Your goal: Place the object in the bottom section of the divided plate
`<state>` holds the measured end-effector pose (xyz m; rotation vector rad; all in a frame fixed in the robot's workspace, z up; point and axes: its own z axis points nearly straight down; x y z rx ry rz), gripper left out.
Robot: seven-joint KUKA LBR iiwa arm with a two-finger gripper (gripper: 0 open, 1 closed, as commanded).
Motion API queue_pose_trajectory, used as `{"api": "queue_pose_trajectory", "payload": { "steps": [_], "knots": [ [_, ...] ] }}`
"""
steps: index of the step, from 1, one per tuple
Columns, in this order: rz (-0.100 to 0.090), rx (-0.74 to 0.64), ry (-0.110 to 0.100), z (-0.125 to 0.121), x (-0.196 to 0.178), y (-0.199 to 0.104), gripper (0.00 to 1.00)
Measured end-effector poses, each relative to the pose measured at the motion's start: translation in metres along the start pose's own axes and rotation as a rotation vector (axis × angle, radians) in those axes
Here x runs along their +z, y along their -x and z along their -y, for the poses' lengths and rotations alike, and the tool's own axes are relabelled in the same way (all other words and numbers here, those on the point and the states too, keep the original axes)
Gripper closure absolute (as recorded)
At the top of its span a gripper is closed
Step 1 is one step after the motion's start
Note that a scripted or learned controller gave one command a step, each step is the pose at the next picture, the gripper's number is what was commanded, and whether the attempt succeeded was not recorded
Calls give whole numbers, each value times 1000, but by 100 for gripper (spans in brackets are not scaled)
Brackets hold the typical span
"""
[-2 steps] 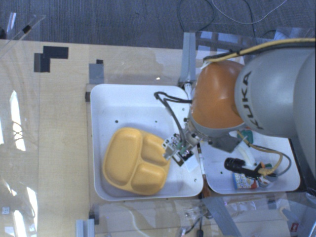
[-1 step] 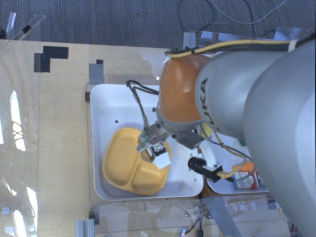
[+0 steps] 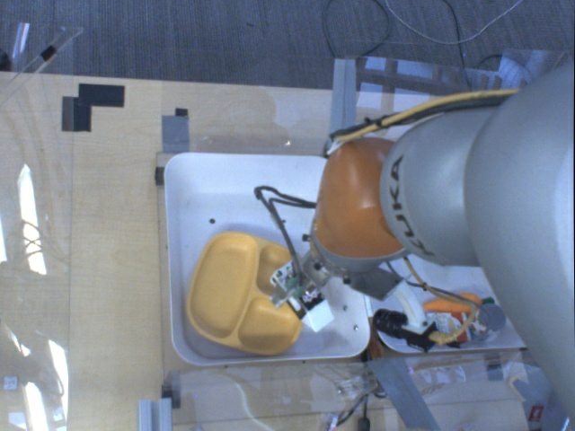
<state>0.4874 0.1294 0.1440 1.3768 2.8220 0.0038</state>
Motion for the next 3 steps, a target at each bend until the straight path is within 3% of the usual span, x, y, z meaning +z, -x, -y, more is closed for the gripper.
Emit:
{"api": "queue_pose_trajectory", "payload": {
  "steps": [1, 2, 3],
  "knots": [
    [4, -126, 4, 30, -41, 40, 100],
    [2, -155, 4, -24, -60, 7, 100],
    [2, -154, 4, -24, -60, 7, 0]
  ]
}}
